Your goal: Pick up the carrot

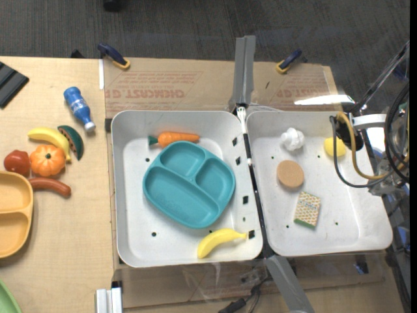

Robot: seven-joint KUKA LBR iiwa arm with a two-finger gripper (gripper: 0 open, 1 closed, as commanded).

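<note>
Pincer state unclear at far right; carrot (177, 137) lies well apart, left bin (130, 240).

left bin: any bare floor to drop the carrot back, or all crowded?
Left bin: bare strip along its left wall beside the teal plate, and the near-left corner before the banana. Crowded at the far wall, where the carrot lies against the plate.

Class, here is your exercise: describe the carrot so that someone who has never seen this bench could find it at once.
Start at the left white bin, which holds a teal divided plate. The carrot lies flat just beyond the plate's far edge, near the bin's back wall. It is orange with a green stub, unlike the yellow banana at the bin's near edge.
</note>
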